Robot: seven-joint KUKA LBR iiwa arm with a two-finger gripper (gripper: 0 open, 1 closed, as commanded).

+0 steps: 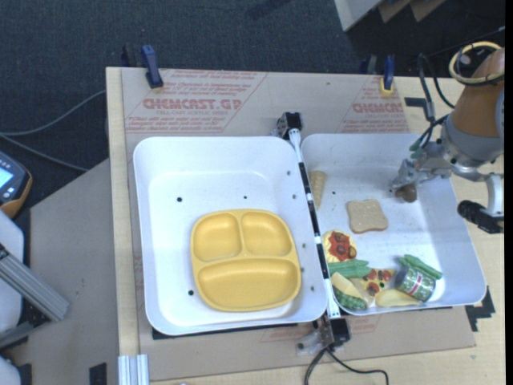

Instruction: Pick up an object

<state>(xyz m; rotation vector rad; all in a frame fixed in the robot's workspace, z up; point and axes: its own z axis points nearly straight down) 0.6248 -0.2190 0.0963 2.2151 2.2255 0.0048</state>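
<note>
A brown paper-covered bench [200,103] carries two shallow white bins side by side. The left bin [160,175] holds a yellow divided plate [244,259] with three compartments, lying flat toward the near half of that bin. The right bin [365,155] holds the loose things: a slice of toast [367,216] lies flat near the middle, and a paler flat piece [318,188] lies against the wall that the two bins share. Along the near edge sits a cluster of toy food, touching or nearly so: a red and yellow piece [341,246] by the shared wall, a green pod-like piece [350,295] below it, a yellow banana-like shape [398,297], and a small green can [417,281] lying on its side next to a green leafy piece [421,265]. The grey arm [473,115] reaches in from the right, and its gripper [407,189] is low over the far right part of the right bin, well apart from the toast and the cluster. A small dark thing sits at the gripper's tip, but whether the jaws are apart or closed on it I cannot tell.
</note>
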